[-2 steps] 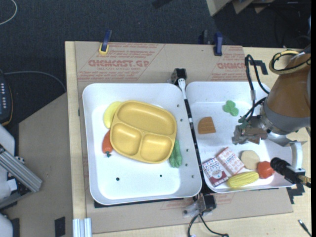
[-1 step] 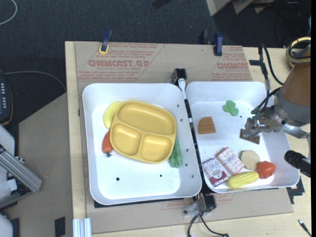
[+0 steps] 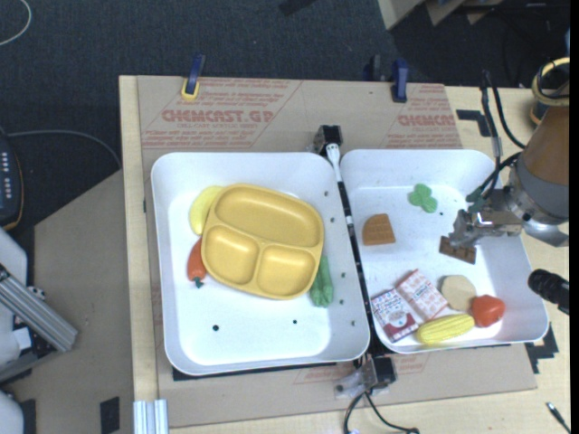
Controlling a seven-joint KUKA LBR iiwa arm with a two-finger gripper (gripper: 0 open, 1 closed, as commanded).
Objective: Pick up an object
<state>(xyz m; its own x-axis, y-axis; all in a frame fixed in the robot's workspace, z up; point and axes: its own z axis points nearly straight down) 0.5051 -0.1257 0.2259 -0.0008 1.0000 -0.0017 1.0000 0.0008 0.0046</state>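
Fingers [image 3: 463,235] in the right bin [image 3: 434,165] clamp a small, flat, dark brown block [image 3: 458,249].

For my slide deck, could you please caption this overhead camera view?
Grey arm's gripper lowered into the right white bin among toy foods; yellow divided plastic tray in the left white bin.

The brown protective sheet [image 3: 298,107] on the bench carries repeated red print reading "CHEMCAST GP", clearest behind the left bin and partly cut off behind the right one; the small red-and-white cartons [image 3: 409,302] bear print too small to read.
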